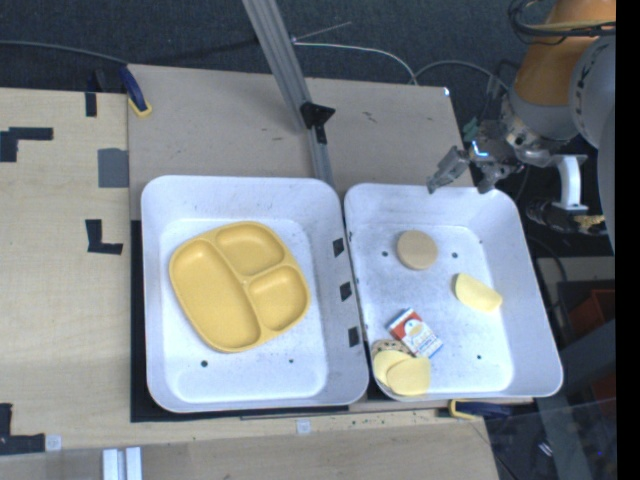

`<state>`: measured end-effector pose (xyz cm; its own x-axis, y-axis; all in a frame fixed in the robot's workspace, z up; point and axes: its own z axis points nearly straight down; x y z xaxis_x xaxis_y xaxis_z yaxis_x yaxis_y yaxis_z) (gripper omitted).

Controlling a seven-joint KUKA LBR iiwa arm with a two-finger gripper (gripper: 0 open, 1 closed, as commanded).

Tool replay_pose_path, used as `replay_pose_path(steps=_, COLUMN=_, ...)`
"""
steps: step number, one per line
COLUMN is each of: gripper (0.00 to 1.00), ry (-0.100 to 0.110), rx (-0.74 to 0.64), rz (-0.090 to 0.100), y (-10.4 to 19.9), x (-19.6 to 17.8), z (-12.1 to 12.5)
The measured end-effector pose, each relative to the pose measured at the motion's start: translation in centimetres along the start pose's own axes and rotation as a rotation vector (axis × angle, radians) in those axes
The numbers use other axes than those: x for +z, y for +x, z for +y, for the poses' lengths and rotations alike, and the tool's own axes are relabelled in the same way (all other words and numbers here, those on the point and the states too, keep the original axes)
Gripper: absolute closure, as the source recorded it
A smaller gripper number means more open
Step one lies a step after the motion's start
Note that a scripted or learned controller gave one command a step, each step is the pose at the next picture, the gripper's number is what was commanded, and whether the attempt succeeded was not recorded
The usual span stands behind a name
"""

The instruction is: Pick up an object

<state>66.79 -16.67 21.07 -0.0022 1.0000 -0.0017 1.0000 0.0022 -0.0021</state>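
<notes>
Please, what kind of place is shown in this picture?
Probably a robotics lab bench for grasping trials. Two white bins sit side by side on a wooden bench; one holds a yellow divided plate, the other toy-like items. A gripper hangs over the right bin's far edge.

no legible text, print on small red-and-white packet (414,334) too blurred to read

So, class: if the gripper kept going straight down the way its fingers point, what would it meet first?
Probably the far rim of the right bin. The open gripper hangs above that edge, though depth is unclear from this slanted view.
</notes>
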Motion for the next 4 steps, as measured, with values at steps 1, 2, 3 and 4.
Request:
replay_pose_path(steps=1, gripper=1.0, ry=0.0, rx=-0.001, rz=-0.001, y=0.1, x=-1.0, z=0.0)
replay_pose_path(steps=2, gripper=1.0, ry=0.008, rx=0.0, rz=0.003, y=2.4, x=7.9, z=-0.2)
replay_pose_path(steps=3, gripper=1.0, ry=0.021, rx=0.002, rz=-0.009, y=7.1, x=12.2, z=1.0)
replay_pose_path(steps=4, gripper=0.0, ry=0.027, rx=0.0, rz=-0.002, y=7.3, x=12.4, z=0.8)
